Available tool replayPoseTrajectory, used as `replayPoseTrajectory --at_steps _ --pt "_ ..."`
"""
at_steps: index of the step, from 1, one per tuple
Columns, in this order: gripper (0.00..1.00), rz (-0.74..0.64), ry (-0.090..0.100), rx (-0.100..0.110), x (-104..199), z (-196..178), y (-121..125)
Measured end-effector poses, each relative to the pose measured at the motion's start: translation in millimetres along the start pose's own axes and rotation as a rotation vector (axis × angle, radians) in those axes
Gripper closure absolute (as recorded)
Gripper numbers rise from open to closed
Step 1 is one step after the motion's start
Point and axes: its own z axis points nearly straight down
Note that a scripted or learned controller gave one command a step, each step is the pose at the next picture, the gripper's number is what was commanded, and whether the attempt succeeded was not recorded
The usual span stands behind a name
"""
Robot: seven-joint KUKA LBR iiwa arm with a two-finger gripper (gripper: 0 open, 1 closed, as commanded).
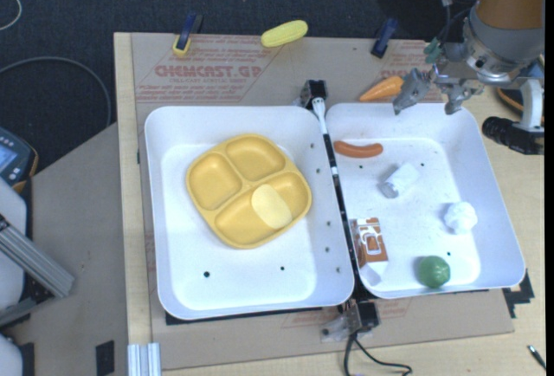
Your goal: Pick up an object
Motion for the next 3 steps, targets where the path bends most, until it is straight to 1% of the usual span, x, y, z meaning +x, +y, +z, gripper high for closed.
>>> replayPoseTrajectory --at_steps 1,2,3 --pt "1.0 -0.001 -0.001 -0.004 0 -11 1" --pt "1.0 -0.011 0.004 0.005 120 41 22" --pt "1.0 -0.008 0.004 0.003 184 16 -40"
